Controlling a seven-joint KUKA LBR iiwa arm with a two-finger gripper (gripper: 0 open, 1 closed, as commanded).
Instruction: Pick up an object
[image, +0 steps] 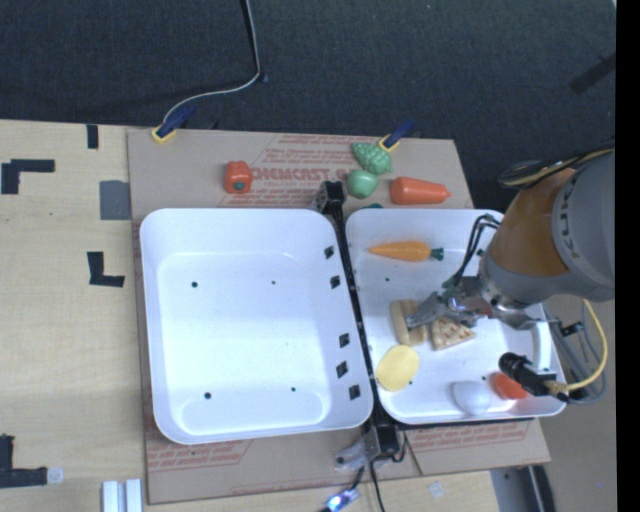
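Nearest, along the front edge of the right bin (420, 408), a white egg-shaped piece (470, 397) and a small red toy (508, 386) are seen, with a yellow lemon-like piece (397, 367) lying to their left near the divider. Further back, the gripper (432, 312) is lowered over two pale cracker-like pieces, one plain (404, 322) and one waffled (452, 333), in the middle of that bin; whether its fingers are spread or pressed together cannot be told, and nothing is seen pinched between them. Behind it, an orange carrot (400, 251) is laid crosswise near the bin's far wall. The left bin (240, 225) is set just beside. Farthest, on the cardboard (290, 165) beyond the bins, a second carrot (418, 190), two green vegetables (367, 168) and a red pepper-like toy (237, 177) are placed.
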